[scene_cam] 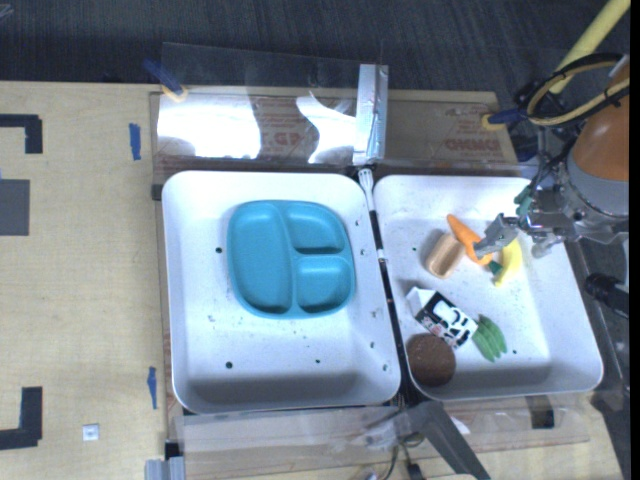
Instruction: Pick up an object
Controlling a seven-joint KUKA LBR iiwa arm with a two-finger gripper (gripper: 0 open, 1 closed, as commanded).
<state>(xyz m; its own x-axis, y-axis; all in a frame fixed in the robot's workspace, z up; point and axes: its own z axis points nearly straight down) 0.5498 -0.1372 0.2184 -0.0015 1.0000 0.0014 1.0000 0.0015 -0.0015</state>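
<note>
Gripper (492, 240) low over the right shallow white bin (570, 368), above an orange carrot-shaped toy (461, 234) beside a tan bread-like piece (443, 255). Grip state: cannot tell. Blue sectioned plastic plate (292, 258) in the left white bin (200, 358).

This looks like a robotics lab: a plywood bench (70, 268) at the left of the frame carries black tape markers (24, 133), two white bins (190, 218) sit side by side, and yellow cables (590, 38) trail in the upper right corner.
</note>
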